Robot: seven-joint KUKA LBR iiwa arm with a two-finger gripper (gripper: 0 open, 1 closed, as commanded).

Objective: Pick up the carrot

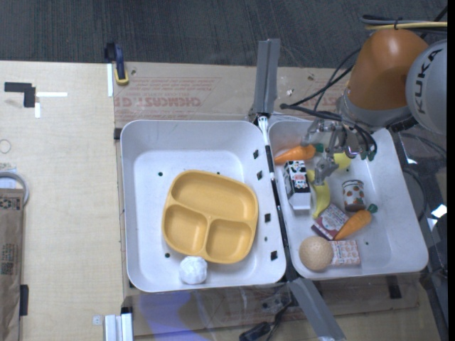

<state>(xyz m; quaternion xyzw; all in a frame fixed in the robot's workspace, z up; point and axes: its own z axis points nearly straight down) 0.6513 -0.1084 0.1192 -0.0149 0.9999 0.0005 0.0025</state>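
Observation:
Two carrots lie in the right bin (402,212). One orange carrot (293,153) rests near the bin's back left corner, pointing left. The other carrot (354,224), with a green stub at its upper right end, lies slanted toward the bin's middle right. My gripper (328,155) hangs over the back middle of this bin, just right of the first carrot and above a yellow banana (321,199). Nothing is visibly held in it.
In the right bin are also a small milk carton (298,183), a little jar (352,192), a round bread roll (316,253) and flat snack packets (345,251). The left bin (142,190) holds a yellow divided plate (210,216) and a white ball (193,269).

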